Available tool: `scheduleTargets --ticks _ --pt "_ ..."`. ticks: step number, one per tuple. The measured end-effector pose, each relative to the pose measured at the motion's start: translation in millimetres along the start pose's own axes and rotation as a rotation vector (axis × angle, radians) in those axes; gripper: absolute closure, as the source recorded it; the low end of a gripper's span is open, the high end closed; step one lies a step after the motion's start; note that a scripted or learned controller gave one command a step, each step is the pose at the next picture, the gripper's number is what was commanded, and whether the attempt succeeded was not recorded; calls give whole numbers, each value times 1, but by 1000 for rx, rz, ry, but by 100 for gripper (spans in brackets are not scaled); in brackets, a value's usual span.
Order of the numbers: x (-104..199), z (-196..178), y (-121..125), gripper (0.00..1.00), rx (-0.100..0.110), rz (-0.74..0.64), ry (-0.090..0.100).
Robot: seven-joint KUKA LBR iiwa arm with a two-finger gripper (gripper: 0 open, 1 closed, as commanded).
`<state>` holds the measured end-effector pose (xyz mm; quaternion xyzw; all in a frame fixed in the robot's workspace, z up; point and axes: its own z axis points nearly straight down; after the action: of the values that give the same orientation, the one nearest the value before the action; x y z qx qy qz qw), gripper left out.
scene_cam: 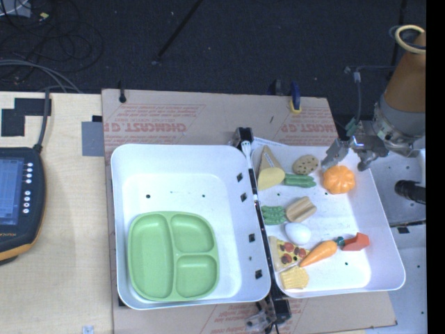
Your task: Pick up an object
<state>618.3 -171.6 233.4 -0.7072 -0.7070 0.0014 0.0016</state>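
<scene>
My gripper hangs open over the far right corner of the right bin, its two fingers spread with nothing between them. Just below it in the view, a little toward the front, lies an orange pumpkin. Around the bin floor lie more toy foods: a cookie, a green pea pod, a yellow lemon, a bread roll, a white egg, a carrot and a red piece.
The left bin holds a green divided plate. A pizza slice and a yellow piece lie near the right bin's front. A tablet-like pendant rests on the bench at far left.
</scene>
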Motion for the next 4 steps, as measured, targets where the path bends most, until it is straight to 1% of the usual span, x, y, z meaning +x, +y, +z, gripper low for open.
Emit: scheduleTargets --ticks 1,2,3,4 --pt "37 131 -21 0 8 -1 3" --pt "39 149 26 0 2 -1 2" --pt "37 64 -37 0 2 3 2" --pt "51 151 -36 0 4 1 2"
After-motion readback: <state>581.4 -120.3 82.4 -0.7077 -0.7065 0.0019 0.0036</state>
